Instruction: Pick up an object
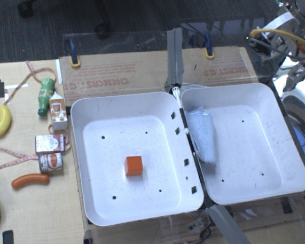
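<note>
Bench under slanted camera, dark carpet behind. Arm (291, 9) parked at upper right, clear of both bins; pincer state: cannot tell. Right bin (287, 186): pale cloth (202, 135) slumped against left wall. Left bin (96, 204): orange block (133, 165) mid-floor, free all round, likely the easiest pick.

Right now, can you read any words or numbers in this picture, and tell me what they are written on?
"CHEMCAST GP", in red and upside down from this camera, repeated along the brown sheet behind the two bins.
Small carton: printing too small to read.
Pink box: label too blurred to read.
Red can: label too blurred to read.
Orange block in the left bin: no writing on it.
</note>
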`<state>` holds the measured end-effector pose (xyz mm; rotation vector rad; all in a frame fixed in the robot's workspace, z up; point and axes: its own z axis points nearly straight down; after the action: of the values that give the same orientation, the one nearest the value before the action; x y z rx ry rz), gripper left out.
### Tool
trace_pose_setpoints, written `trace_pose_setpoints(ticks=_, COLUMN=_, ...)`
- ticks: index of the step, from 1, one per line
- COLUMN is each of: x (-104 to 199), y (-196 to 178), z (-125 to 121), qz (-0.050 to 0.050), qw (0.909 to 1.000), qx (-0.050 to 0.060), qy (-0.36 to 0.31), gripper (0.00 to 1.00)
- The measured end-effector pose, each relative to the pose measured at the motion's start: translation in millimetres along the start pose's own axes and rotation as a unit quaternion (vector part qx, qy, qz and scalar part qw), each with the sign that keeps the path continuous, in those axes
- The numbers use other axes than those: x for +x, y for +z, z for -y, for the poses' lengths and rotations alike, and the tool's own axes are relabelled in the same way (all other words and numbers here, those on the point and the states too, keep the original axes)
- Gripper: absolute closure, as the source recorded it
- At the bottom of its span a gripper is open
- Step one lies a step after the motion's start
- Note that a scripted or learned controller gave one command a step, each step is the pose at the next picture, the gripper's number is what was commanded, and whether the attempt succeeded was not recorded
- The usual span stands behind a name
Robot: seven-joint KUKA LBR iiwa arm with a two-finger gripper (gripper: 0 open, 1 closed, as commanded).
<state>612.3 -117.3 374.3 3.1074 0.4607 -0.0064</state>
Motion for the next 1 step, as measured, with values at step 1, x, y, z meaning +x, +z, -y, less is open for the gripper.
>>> trace_pose_setpoints(ticks=1, x=46.4, y=87.1, z=130.8, qz=0.0, qw=0.9988, qx=0.0, qy=0.048, gripper=0.0)
